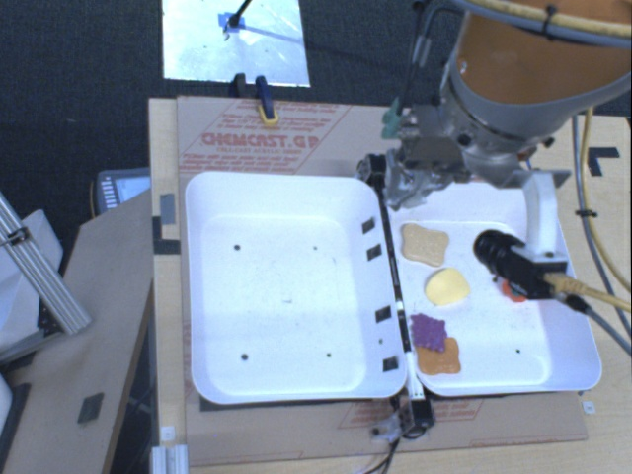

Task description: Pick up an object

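The right bin (563, 363) holds several small items. A tan toast-shaped piece (425, 245) lies near its left wall, with a round yellow piece (446, 286) just below it. Further toward the front are a purple piece (429, 331) and an orange piece (439, 356), touching each other. A small red item (513, 290) peeks out from under a black cylinder (506, 257) mounted on the arm. My gripper (400, 184) hangs over the far left corner of the right bin, above and behind the toast piece, its tip hidden by the wrist.
The left bin (286, 284) sits beside the right one, joined by black clips along the divider (390, 284). A cardboard sheet (262, 136) lies under both bins. The orange arm body (533, 28) covers the far right of the bench. Yellow cables (592, 299) trail right.
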Robot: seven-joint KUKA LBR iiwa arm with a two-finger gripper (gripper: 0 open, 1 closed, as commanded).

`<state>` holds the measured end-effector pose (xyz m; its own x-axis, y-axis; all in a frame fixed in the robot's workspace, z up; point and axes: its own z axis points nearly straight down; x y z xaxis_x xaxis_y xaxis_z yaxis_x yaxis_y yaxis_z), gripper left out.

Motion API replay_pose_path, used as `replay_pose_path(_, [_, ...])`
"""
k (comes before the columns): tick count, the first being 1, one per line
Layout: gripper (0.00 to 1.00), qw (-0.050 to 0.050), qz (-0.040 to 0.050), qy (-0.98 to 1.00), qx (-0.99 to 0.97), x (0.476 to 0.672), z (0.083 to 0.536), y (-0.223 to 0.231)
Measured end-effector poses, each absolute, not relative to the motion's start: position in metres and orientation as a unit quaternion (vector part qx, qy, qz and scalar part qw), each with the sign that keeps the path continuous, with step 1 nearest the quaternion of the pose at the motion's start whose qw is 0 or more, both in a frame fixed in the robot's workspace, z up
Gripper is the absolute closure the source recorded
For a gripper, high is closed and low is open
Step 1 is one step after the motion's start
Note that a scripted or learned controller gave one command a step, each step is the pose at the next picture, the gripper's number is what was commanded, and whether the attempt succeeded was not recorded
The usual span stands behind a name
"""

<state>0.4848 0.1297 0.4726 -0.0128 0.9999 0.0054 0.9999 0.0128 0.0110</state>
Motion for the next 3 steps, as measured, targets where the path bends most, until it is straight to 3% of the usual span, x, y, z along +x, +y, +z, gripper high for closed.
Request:
replay_pose_path(1, [1.00,-0.001,0.0003,0.711,0.703,0.486,0.428,0.219])
replay_pose_path(2, [1.00,-0.003,-0.0072,0.708,0.706,0.485,0.257,0.235])
replay_pose_path(3, [1.00,-0.001,-0.0043,0.707,0.707,0.508,0.124,0.233])
